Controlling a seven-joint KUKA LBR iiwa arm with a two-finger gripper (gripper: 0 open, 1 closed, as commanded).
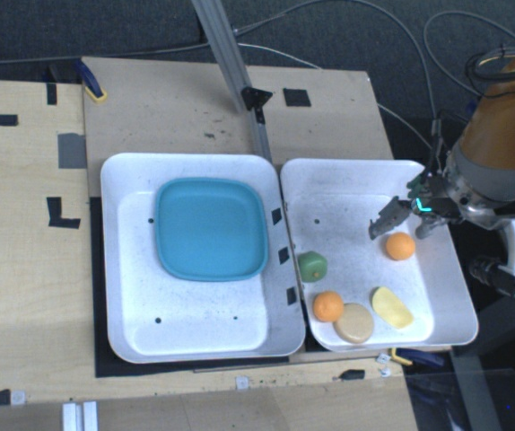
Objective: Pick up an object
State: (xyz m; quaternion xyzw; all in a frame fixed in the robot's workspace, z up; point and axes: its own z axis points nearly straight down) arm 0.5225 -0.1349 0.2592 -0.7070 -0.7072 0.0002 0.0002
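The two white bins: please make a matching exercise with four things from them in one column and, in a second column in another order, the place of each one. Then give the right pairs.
Things
1. blue plate
2. green object
3. yellow object
4. orange ball by the gripper

Places
A. right bin, near its front right corner
B. left bin, in the middle
C. right bin, just below the gripper
D. right bin, close to its left wall

Pairs: 1-B, 2-D, 3-A, 4-C
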